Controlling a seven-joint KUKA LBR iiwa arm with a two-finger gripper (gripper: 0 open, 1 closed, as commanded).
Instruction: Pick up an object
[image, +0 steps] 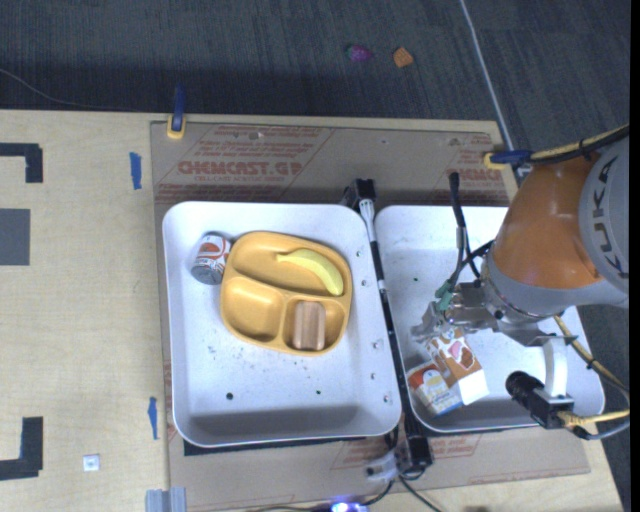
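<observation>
Bright, even overhead light, soft shadows, mild glare on white bins (190, 330), sharp focus.

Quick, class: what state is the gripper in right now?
Gripper: cannot be told; it hangs low over the small carton in the right bin.

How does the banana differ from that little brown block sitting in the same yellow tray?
The banana is yellow, long and curved; the brown block is tan-brown, short and straight-sided. The banana lies across the large upper compartment of the yellow tray, while the block sits in the small lower right compartment. The banana looks longer than the block. Both rest in that tray in the left bin, apart from the gripper.
</observation>
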